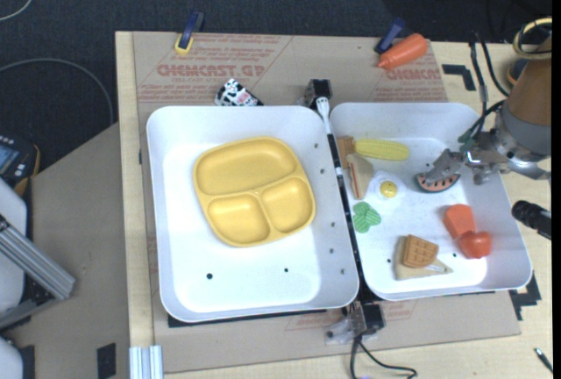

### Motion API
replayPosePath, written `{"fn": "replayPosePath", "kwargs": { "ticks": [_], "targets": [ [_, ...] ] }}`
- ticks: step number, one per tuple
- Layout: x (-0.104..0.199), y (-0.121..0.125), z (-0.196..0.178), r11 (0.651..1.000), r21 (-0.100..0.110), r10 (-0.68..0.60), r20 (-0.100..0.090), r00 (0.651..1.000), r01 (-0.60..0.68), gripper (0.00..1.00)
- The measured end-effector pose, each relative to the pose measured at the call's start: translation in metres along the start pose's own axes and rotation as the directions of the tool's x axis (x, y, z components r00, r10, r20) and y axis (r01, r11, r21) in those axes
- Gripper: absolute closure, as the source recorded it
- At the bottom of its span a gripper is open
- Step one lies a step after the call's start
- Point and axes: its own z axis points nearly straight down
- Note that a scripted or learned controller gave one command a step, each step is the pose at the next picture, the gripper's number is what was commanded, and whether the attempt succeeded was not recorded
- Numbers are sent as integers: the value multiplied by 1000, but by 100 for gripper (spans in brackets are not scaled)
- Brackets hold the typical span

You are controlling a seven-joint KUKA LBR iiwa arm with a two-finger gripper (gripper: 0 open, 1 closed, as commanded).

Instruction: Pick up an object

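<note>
My gripper (449, 165) reaches in from the right and hangs low over the right bin (421, 118), near its far right part. Just under and in front of it lies a watermelon slice (433, 183), red with a dark rind. I cannot tell whether the gripper touches the slice. The same bin holds a corn cob (382, 150), a brown bread wedge (357, 172), a small yellow piece (387, 189), a green leafy piece (365, 216), a red-orange pepper (464, 230) and a waffle-like slice (417, 254).
The left bin (175, 149) holds a yellow divided plate (254, 190). On the board behind the bins lie an orange carrot (404, 51), a black-and-white toy (235, 93) and a yellow clamp (186, 36). Cables run along the right edge.
</note>
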Motion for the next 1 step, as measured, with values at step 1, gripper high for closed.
{"fn": "replayPosePath", "kwargs": {
  "ticks": [1],
  "targets": [
    [1,-1,54,1000,2,1,-1,1000,-1,0]
  ]
}}
